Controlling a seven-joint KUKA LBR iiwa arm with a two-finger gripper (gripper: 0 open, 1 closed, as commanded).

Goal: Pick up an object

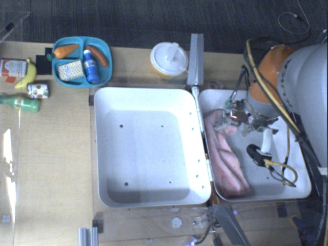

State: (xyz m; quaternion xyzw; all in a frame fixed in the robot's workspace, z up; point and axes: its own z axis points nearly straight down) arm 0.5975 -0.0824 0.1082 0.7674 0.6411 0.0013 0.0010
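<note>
A long pink cloth [225, 155] lies along the left side of the right bin [294, 186], running from its upper left toward the front. My gripper [229, 118] is low in that bin, right at the cloth's upper end. The wrist and arm cover the place where the tips meet the fabric.
The left bin [148, 147] sits beside the right one, divided by a metal rail [195, 60]. Outside the bins: a white lidded cup [169, 59], a blue tray of toy food [82, 61], a banana [26, 75], a small can [37, 90] and a green bottle [21, 103].
</note>
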